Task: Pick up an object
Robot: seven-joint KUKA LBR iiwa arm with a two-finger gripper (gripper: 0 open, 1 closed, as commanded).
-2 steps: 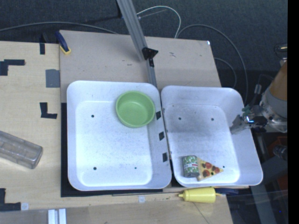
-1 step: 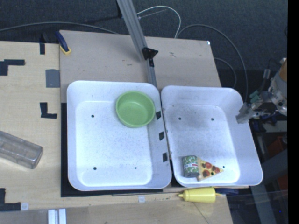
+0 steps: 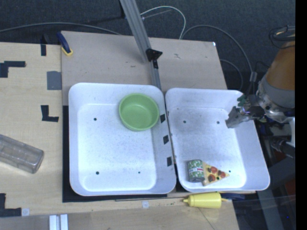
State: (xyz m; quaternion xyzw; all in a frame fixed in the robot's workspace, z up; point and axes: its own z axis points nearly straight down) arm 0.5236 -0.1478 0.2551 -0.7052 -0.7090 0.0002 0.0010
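A green bowl (image 3: 139, 111) sits in the left bin (image 3: 81, 143), near its far right corner. In the right bin (image 3: 249, 147), close to the front wall, lie a small green can (image 3: 195, 170) and a pizza-slice toy (image 3: 214, 173) side by side, touching. My gripper (image 3: 236, 116) hangs over the right bin's far right part, well away from the can and the pizza slice. Nothing shows between its fingers.
A yellow bottle (image 3: 207, 201) lies on the bench just in front of the right bin. A clear plastic cylinder (image 3: 19, 154) rests on the bench at the left. A grey pole (image 3: 138, 28) slants down to the gap between the bins at the back.
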